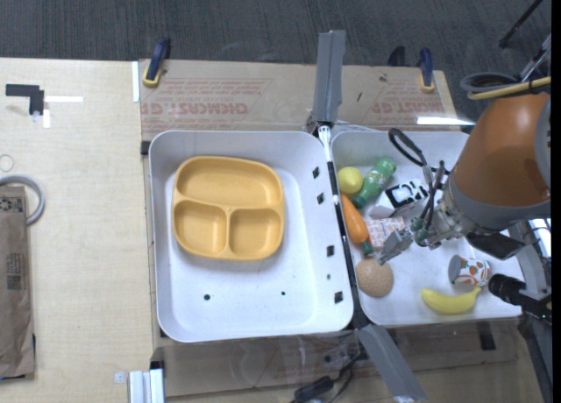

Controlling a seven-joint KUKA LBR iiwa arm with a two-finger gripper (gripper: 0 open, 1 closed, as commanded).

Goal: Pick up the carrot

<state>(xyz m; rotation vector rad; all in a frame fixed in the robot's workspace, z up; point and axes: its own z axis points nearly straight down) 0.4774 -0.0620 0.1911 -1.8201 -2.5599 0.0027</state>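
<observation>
The orange carrot (pixel 354 220) lies along the left wall of the right bin (pixel 491 314), pointing up and down in the camera view. My gripper (pixel 394 248) hangs low over that bin, just right of the carrot's lower end and above a crinkled wrapper (pixel 383 231). It stands beside the carrot, apart from it, and nothing shows in its hold. The arm's orange band (pixel 504 152) covers the bin's right part.
Around the carrot lie a yellow lemon (pixel 350 180), a green bottle (pixel 377 175), a brown round bun (pixel 375 278), a banana (pixel 450 300) and a small white and red cup (pixel 469 271). A yellow divided plate (pixel 230 208) lies in the left bin (pixel 254 309).
</observation>
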